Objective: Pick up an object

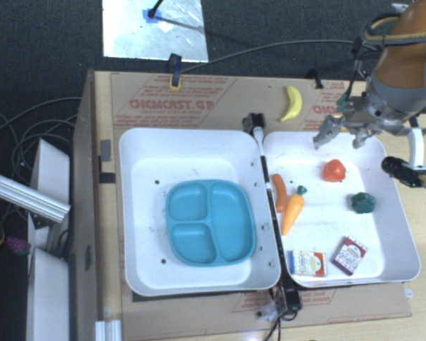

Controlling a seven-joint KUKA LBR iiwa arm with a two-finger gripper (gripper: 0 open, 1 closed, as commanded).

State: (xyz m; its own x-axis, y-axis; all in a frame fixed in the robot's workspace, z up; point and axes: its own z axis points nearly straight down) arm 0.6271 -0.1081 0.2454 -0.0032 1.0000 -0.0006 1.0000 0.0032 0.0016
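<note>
- Dark carpet surrounds a cardboard-topped bench [199, 94] carrying two shallow white bins side by side.
- Landmark: the right bin [397, 222].
- Beside it, the left bin [138, 190] holds a blue divided plate [209, 221].
- Inside the right bin: a red tomato [334, 170] near the far wall, a green lump [363, 202] toward the arm's side, a carrot [292, 209] and an orange sausage [278, 192] against the wall shared with the left bin.
- Along the near wall lie a small carton [307, 263] and a red packet [348, 255].
- A banana [292, 103] rests on the cardboard beyond the far wall.
- The gripper [343, 136] hangs over the far edge, fingers spread apart, nothing between them.
</note>
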